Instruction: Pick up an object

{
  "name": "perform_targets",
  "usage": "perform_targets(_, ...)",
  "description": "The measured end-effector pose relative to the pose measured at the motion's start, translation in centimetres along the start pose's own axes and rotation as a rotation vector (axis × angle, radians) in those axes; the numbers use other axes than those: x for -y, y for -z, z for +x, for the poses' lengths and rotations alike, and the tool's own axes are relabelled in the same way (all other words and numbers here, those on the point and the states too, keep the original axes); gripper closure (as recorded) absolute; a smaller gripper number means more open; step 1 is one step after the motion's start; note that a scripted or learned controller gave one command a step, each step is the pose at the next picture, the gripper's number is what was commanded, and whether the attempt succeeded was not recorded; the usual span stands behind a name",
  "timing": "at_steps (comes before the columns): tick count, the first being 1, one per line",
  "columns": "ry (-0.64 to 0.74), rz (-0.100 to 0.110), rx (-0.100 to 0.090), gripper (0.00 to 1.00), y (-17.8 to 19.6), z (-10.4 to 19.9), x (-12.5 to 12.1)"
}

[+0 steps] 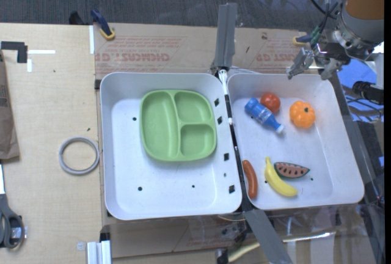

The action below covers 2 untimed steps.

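The right bin (342, 134) holds a blue bottle (263, 115), a red tomato (270, 101), a small orange pumpkin (302, 115), a yellow banana (279, 180), a watermelon slice (291, 169) and a brown-red sausage (249, 178). My gripper (313, 68) hangs over the back rim of this bin, up and right of the pumpkin. Its two fingers are spread apart, open, with nothing between them.
The left bin (122, 153) carries a green divided plate (179, 124). A grey metal bar (225, 36) rises at the back between the bins. On the bench to the left lie a tape ring (79, 154) and scissors (11, 229).
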<state>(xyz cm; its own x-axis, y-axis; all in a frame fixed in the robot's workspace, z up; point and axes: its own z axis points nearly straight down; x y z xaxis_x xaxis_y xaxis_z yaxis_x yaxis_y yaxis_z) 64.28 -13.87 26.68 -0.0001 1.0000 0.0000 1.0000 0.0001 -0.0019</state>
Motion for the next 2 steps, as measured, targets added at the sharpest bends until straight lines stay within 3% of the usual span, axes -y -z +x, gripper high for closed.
perform_targets(1, 0.007, -0.021, 0.003, 0.0, -15.4, 2.0, -0.1)
perform_targets(2, 0.08, -0.005, 0.003, 0.0, -17.3, 0.4, -1.7)
